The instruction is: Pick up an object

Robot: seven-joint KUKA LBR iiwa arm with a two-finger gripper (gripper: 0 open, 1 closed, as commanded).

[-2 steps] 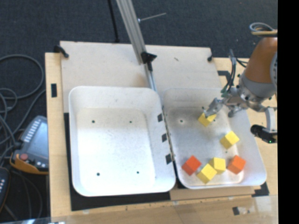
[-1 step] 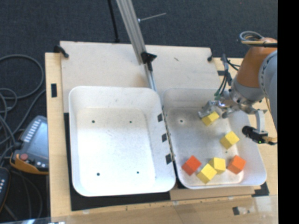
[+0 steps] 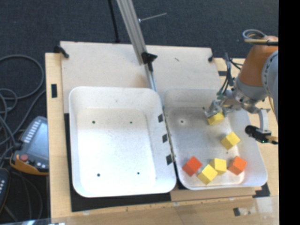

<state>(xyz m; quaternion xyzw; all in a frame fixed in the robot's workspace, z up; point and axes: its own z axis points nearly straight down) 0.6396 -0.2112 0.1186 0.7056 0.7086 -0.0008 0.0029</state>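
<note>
The gripper [image 3: 216, 110] is pinching a yellow block [image 3: 215, 119] above the right bin [image 3: 187, 125]; the grip is looking shallow, so the block could be slipping free as it rises.

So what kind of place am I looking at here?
Probably a robotics lab test bench: a grey arm with an orange band reaches over two shallow white plastic bins, with small yellow and orange cubes and a handheld control pendant nearby.
</note>
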